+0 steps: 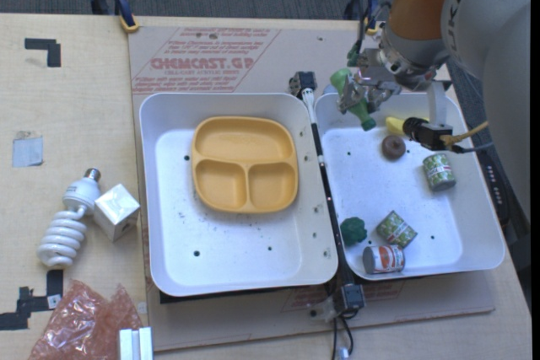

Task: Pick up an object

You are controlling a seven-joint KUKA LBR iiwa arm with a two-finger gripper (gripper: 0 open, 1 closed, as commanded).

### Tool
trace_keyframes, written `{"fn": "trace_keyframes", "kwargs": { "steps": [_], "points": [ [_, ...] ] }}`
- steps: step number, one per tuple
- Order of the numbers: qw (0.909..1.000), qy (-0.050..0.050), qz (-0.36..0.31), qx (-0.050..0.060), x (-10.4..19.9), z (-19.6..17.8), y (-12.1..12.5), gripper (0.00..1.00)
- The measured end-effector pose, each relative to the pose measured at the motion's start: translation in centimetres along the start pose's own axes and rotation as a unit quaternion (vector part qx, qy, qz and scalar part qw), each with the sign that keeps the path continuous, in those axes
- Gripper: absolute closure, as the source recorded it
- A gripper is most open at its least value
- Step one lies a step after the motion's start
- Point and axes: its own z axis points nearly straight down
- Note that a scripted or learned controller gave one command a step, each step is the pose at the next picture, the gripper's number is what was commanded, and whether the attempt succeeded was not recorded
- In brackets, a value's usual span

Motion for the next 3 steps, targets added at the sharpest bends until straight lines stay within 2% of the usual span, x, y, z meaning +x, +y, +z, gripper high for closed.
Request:
{"fn": "trace_keyframes", "kwargs": {
  "steps": [1,2,3],
  "points": [
    [1.0,0.0,0.0,0.0,3.9,-5.5,0.0,1.0],
    [1.0,0.0,0.0,0.001,9.5,-1.3,0.0,1.0],
    [1.0,0.0,0.0,0.0,12.3,-4.7,-4.1,1.0]
  ]
}}
